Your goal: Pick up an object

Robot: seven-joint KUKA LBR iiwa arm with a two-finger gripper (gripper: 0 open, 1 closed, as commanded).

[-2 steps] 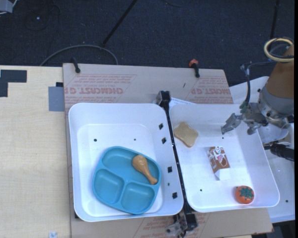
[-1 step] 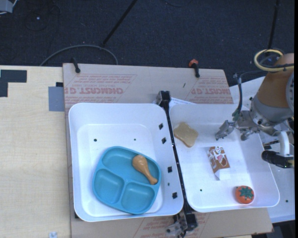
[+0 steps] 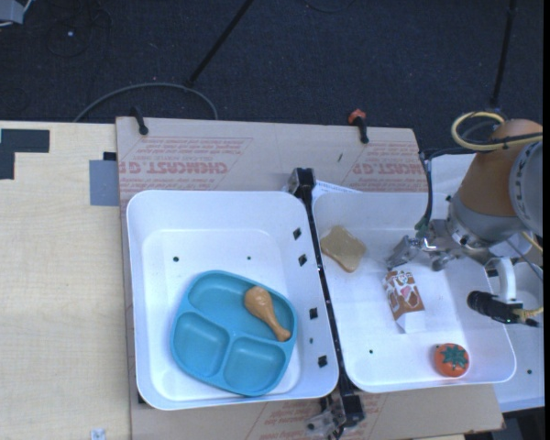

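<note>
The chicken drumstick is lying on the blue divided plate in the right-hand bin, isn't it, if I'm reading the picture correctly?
Not quite: the bin is wrong. In the camera view the chicken drumstick does lie on the blue divided plate, but that plate sits in the left-hand bin. The right-hand bin holds the bread slice, the snack packet and the orange ball.

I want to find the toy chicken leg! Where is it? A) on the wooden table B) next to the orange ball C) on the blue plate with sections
C: the tan toy chicken drumstick lies on the blue sectioned plastic plate in the left white bin.
</note>
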